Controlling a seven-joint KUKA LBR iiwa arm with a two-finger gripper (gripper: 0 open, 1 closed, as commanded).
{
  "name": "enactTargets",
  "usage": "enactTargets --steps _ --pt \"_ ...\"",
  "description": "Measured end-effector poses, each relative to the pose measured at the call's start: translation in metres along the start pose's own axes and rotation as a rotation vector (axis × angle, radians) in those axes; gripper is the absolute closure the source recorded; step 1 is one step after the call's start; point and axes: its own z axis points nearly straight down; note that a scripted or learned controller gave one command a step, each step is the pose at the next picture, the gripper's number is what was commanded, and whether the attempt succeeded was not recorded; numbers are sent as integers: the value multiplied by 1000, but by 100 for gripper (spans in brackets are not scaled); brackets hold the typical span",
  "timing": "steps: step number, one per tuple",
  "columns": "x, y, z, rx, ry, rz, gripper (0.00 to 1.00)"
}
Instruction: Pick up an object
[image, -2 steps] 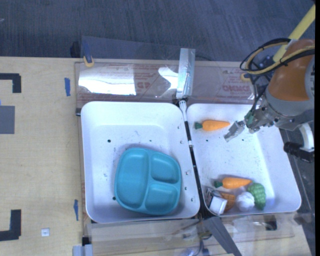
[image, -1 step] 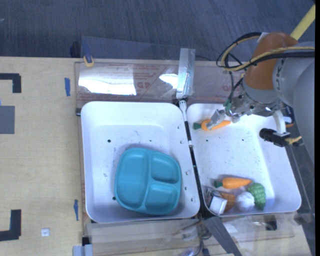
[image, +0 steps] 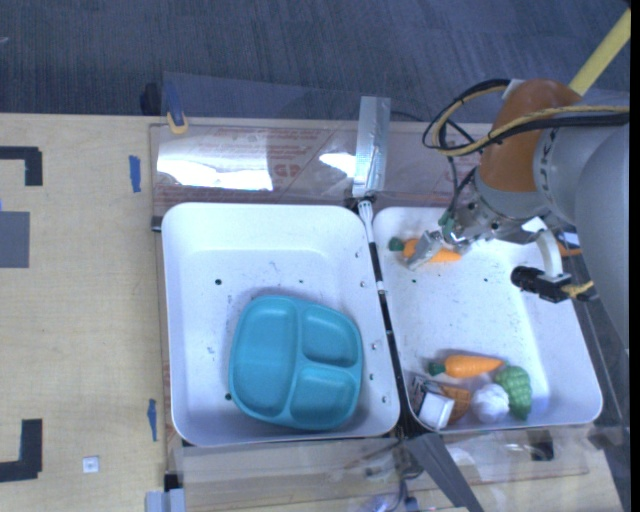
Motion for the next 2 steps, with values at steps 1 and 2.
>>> enactTargets --steps 1,2 --pt "-34 -12 -6 3 3 109 0" --pt "-19 -21 -14 -4 0 -36 0"
